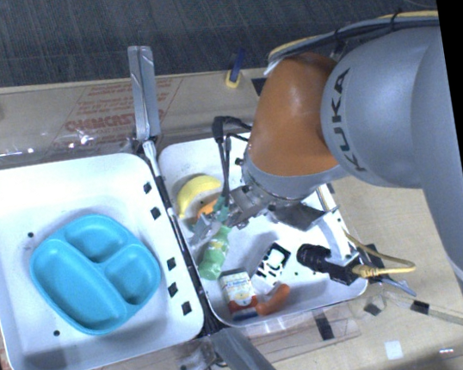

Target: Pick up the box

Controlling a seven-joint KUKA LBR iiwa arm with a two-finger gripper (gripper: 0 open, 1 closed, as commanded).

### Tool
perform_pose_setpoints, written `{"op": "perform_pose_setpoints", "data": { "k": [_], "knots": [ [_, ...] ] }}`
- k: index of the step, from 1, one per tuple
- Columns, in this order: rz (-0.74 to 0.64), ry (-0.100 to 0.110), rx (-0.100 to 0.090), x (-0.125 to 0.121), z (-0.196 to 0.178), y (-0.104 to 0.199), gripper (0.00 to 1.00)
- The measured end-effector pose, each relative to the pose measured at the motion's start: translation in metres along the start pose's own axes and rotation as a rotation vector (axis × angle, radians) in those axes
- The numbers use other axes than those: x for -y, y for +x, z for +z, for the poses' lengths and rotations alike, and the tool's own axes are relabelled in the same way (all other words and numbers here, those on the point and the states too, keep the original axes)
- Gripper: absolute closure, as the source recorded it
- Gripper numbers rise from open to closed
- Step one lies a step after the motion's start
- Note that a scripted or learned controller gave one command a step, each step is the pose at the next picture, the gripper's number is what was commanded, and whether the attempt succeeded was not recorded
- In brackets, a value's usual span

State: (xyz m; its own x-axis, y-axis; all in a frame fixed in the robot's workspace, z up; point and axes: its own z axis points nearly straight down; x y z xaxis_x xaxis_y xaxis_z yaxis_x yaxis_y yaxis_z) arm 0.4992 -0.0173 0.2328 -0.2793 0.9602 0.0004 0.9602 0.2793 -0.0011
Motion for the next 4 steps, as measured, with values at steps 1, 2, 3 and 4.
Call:
{"op": "perform_pose_setpoints", "data": {
  "k": [1,2,3,4],
  "knots": [
    [0.043,0.003,0.000,0.005,0.043,0.066,0.00],
    [0.041,0.003,0.000,0.004,0.033,0.065,1.00],
    [0.085,0.002,0.001,-0.017,0.042,0.112,1.00],
    [0.276,-0.020,-0.004,-0.096,0.130,0.104,1.00]
  ]
}}
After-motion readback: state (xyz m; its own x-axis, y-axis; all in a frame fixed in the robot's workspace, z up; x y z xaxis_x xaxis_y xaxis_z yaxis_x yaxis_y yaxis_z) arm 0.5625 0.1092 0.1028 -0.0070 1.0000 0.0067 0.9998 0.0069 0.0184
